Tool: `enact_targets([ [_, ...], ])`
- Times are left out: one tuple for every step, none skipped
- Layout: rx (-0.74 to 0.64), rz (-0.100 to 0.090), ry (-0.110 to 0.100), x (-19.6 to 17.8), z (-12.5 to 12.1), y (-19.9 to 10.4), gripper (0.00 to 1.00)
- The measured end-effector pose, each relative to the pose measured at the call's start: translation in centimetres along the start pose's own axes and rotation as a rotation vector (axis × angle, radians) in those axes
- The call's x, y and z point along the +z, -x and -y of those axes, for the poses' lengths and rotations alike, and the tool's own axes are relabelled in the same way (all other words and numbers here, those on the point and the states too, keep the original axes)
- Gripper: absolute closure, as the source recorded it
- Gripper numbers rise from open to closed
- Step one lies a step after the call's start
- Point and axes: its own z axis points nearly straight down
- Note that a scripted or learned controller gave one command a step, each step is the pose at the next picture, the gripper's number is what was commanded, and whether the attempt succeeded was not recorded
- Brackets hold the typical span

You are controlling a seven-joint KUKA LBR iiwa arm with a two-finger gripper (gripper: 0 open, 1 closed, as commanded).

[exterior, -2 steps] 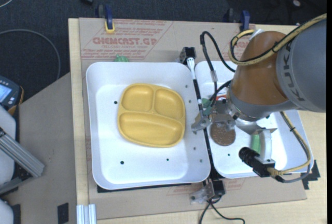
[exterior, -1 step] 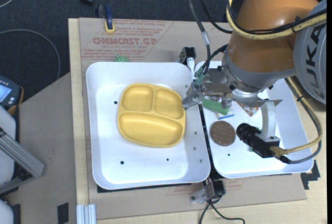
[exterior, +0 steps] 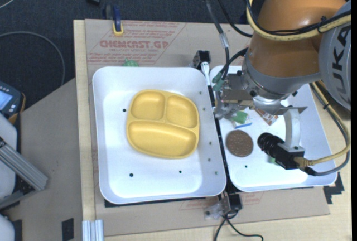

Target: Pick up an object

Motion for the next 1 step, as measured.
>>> enact_targets([
  [-0.003,-0.004,0.011,-11.00,-0.07,-2.91,1.00],
])
